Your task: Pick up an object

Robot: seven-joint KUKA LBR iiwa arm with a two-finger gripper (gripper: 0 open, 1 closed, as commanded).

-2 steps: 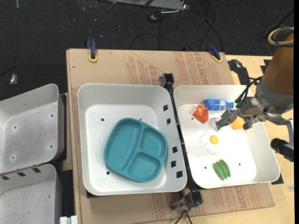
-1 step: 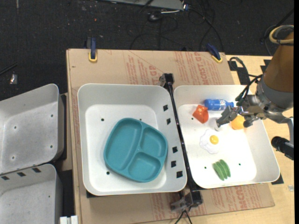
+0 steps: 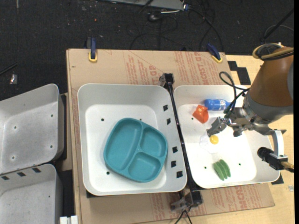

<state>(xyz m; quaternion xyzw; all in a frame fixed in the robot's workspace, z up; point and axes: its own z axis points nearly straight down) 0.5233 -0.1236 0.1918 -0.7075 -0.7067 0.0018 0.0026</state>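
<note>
My gripper hangs over the middle of the right bin, reaching in from the right. A small yellow ball lies just below and left of it, very close; I cannot see contact. A red block sits to the gripper's upper left. Beside that block, toward the back, lies a blue bottle-like object. A green ridged object rests near the bin's front. Nothing is visibly held.
The left bin holds a teal divided plate. A black divider runs between the two bins. Bare white floor lies in the right bin's front left corner.
</note>
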